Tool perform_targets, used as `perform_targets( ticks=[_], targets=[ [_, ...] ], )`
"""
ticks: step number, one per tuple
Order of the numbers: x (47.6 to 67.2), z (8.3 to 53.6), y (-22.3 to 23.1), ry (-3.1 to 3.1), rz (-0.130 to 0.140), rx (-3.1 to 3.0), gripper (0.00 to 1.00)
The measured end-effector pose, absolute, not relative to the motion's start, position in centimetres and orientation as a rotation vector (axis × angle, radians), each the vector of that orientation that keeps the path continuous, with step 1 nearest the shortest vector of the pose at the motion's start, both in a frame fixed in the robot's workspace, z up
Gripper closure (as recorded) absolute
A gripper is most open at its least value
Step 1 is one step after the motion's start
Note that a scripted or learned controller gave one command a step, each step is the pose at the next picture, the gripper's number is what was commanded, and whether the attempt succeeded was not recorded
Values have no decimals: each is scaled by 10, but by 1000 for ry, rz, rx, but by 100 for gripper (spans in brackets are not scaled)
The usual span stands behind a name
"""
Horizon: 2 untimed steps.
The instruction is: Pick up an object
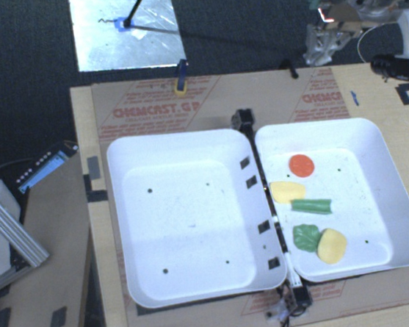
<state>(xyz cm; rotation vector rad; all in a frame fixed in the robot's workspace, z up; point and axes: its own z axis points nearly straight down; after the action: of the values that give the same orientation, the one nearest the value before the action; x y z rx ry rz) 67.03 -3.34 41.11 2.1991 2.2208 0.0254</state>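
At the upper right of the view, gripper (321,47): raised above the surface behind the right bin, clear of both bins.
Fingers: spread cannot be told at this angle; nothing visible between them.
Arm: grey, with the orange band at the top edge of the view.
Right bin (390,166): holds five objects, all toward its left half.
Red disc (302,165): lies flat, nearest the back wall of the group.
Pale yellow piece (287,190): just below the disc, near the divider.
Green bar (312,206): touching the pale yellow piece's lower right edge.
Dark green lump (306,237): toward the front, touching the yellow lump (332,245) on its right.
Left bin (132,205): adjoins the right bin along the black clips.
Surface (55,273): carries both bins on printed cardboard.
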Motion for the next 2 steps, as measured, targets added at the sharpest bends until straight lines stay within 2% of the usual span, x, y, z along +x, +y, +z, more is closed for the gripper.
perform_targets(
  ticks=[1, 2],
  targets=[
    [669, 440, -12, 2226, 8, 2211, 100],
    [668, 471, 4, 2225, 7, 2213, 100]
  ],
)
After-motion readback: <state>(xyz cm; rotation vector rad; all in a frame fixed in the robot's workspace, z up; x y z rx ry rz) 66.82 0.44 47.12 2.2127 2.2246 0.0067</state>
